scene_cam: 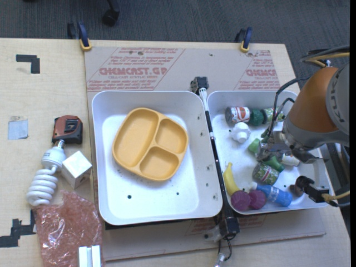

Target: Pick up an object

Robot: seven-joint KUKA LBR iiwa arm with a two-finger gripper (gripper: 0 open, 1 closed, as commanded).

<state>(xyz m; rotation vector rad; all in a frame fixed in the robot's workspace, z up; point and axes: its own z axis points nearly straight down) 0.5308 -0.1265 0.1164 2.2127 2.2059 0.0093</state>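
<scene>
1. Two shallow white bins sit side by side on the bench: we see the left bin [111, 204] carrying a yellow divided plate [149, 143] with three compartments, lying flat near its middle.
2. We see the right bin [219, 102] crowded with small objects: a red-and-white can [238, 114] lying on its side near the far wall, a dark green item [257, 117] just beside it, and a white ball [240, 131] a little nearer to us.
3. Along the near edge we note a yellow banana [230, 178] by the left wall, a purple fruit-like piece [248, 199] touching its lower end, and a blue bottle [276, 195] lying beside the purple piece.
4. A green jar [266, 173] rests between the blue bottle and the arm's tool.
5. The arm [314, 104] reaches in from the right, and its gripper [273, 152] hangs low over the green clutter in the right bin; we cannot tell how it is set, nor whether anything is grasped.
6. Outside the bins, on the left, we see a tape measure [68, 129], a spiral light bulb [45, 177], a white cube [77, 167] and a pink bubble-wrap sheet [67, 227].
</scene>
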